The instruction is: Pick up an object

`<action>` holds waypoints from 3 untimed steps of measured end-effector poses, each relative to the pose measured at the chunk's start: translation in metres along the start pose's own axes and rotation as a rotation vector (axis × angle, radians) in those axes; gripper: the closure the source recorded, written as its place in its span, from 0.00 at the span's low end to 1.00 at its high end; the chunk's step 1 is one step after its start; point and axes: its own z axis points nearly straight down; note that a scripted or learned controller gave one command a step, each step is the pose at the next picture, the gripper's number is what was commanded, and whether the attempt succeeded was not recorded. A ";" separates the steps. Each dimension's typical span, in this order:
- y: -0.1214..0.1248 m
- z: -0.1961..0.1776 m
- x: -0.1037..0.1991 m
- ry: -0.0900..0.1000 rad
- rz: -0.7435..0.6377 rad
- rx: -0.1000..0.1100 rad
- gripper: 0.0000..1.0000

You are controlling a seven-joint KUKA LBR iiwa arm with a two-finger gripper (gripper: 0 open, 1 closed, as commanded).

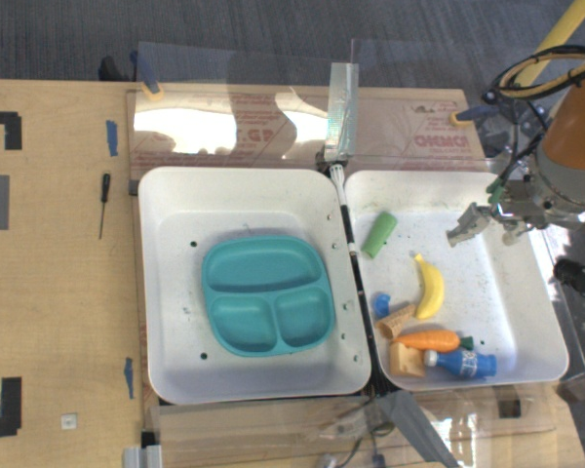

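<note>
Two white bins share a wooden bench as the gripper (487, 220), fingers spread and holding nothing, hovers up and right of the banana (429, 288), seemingly positioned for a pick.

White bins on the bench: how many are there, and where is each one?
2. The left bin holds a teal plate. The right bin holds a banana and other small toys.

Glossy white plastic bins (166, 198) — smooth matt teal tray (266, 293), pale wooden bench (49, 261).
</note>
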 end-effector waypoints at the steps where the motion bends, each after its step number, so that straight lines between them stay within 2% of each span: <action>1: -0.008 0.110 0.056 0.001 0.039 0.005 0.00; 2: -0.005 0.096 0.054 0.000 0.043 -0.003 1.00; 3: 0.029 0.074 0.064 -0.001 0.298 -0.002 1.00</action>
